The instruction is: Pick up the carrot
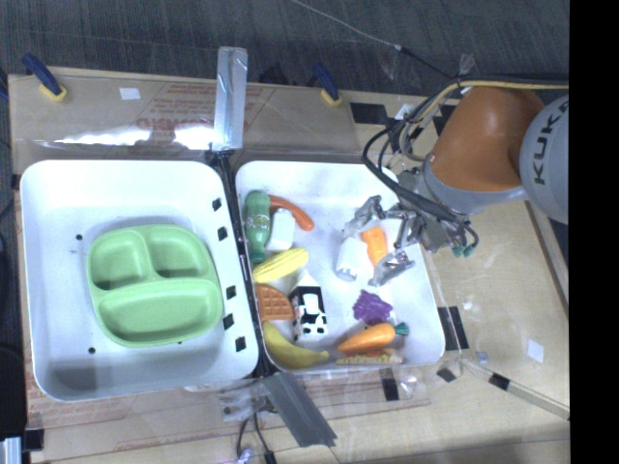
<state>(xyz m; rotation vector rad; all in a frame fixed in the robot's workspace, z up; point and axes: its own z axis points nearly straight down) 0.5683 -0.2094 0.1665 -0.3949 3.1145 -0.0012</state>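
Note:
The carrot [368, 338], orange with a green leafy end, lies near the front wall of the right bin [426, 298], beside a purple toy [371, 307]. My gripper [374, 246] hangs over the right half of that bin, well behind the carrot. Its fingers [387, 271] are spread apart, open. A small orange piece [374, 245] sits between them, next to a white object [347, 255]. I cannot tell whether the fingers touch the orange piece.
The right bin also holds a green bottle [256, 216], an orange-red pepper [294, 214], a corn cob [280, 263], a waffle [274, 303], a black-and-white cow [309, 312] and a banana [290, 351]. A green divided plate [153, 283] lies in the left bin [48, 201].

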